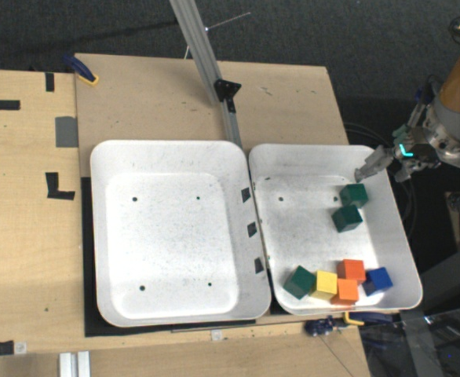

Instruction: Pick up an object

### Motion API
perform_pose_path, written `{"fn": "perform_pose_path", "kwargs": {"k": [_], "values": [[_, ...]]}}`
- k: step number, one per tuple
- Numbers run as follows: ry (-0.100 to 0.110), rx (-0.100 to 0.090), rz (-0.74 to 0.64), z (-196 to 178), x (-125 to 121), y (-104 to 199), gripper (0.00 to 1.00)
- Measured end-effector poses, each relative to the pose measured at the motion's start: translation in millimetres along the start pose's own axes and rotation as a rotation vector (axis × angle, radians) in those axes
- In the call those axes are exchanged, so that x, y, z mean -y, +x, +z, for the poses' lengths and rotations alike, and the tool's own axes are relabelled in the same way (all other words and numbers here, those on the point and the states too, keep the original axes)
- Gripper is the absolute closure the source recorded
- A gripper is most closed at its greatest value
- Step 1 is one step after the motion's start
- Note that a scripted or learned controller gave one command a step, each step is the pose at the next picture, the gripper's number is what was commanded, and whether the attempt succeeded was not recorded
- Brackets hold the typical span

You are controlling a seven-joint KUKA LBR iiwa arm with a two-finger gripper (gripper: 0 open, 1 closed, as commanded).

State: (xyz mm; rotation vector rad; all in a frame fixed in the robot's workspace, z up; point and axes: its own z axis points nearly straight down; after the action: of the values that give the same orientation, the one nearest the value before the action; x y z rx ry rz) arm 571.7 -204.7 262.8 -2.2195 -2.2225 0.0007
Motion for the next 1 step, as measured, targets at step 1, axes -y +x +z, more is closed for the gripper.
{"fn": "perform_pose_path", "kwargs": {"k": [1], "values": [[0.007,-0.001,0.001,64.6,2.9,1.2,0.0]]}}
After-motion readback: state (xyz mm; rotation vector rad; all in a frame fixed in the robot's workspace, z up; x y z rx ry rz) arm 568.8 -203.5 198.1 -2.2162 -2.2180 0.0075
